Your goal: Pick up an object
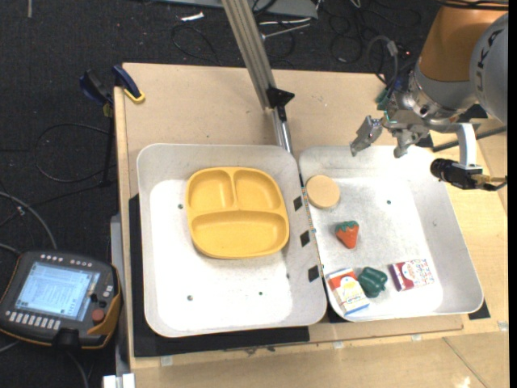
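My gripper (383, 140) hangs above the far edge of the right bin (420, 217), its two fingers spread open with nothing between them. In that bin lie a round tan disc (323, 191), a red strawberry (347, 234), a small white and orange box (347, 290), a dark green piece (372, 280) and a small red and white packet (412, 275). The disc is the closest object to the gripper, lying lower left of it. All of them rest on the bin floor, apart from the gripper.
The left bin (161, 241) holds a yellow divided plate (237, 212). A slanted metal pole (252, 47) stands behind the bins. A teach pendant (56, 293) lies off the bench at the lower left. A blue and yellow clamp (121, 83) grips the bench's far left corner.
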`<act>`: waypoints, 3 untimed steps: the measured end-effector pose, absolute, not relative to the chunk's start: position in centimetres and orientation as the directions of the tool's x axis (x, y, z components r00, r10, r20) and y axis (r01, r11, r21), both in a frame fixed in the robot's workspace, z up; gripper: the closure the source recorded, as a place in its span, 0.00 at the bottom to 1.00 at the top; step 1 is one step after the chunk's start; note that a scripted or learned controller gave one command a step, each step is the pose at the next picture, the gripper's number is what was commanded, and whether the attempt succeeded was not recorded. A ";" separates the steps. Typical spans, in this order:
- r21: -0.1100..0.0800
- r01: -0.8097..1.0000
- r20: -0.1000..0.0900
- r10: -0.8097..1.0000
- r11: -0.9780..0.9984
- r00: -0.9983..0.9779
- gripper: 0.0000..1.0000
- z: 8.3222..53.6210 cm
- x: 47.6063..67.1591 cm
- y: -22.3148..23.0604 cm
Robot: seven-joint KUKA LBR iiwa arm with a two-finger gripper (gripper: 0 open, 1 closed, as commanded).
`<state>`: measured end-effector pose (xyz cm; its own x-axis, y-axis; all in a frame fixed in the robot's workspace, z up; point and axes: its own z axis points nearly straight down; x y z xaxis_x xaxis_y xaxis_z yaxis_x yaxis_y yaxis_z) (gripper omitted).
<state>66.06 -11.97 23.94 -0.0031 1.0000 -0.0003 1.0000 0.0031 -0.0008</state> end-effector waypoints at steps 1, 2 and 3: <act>-0.001 1.000 -0.001 1.000 0.003 -0.003 0.00 23.9 66.1 -12.0; -0.006 1.000 0.000 1.000 0.004 -0.004 0.00 17.6 66.4 -11.6; -0.005 1.000 -0.001 1.000 0.000 0.000 0.00 13.2 66.2 -12.0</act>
<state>66.23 -11.99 13.18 0.0003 1.0000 -0.0006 1.0000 -0.0003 -0.0046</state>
